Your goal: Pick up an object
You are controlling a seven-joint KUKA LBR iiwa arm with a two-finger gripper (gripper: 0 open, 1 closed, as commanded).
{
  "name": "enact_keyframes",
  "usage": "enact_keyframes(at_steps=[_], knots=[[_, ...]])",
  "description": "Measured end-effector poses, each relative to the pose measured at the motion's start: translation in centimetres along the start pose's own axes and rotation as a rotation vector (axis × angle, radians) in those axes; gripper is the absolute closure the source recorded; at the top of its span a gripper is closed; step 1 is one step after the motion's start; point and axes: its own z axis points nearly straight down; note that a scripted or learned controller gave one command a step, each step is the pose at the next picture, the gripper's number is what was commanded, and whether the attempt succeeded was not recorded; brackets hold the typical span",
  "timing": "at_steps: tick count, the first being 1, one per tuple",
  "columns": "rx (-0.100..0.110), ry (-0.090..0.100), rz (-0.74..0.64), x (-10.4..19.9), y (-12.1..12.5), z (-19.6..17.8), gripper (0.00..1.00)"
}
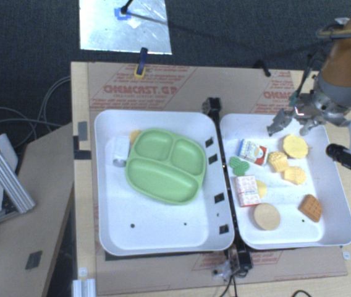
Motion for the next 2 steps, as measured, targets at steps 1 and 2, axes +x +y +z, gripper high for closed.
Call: enact_keyframes(at_steps=[1, 2], knots=[[0.002, 0.001, -0.001, 0.2, -0.1, 6.3, 0.0], [-0.004, 0.0, 0.0, 0.3, 0.1, 11.4, 0.0]])
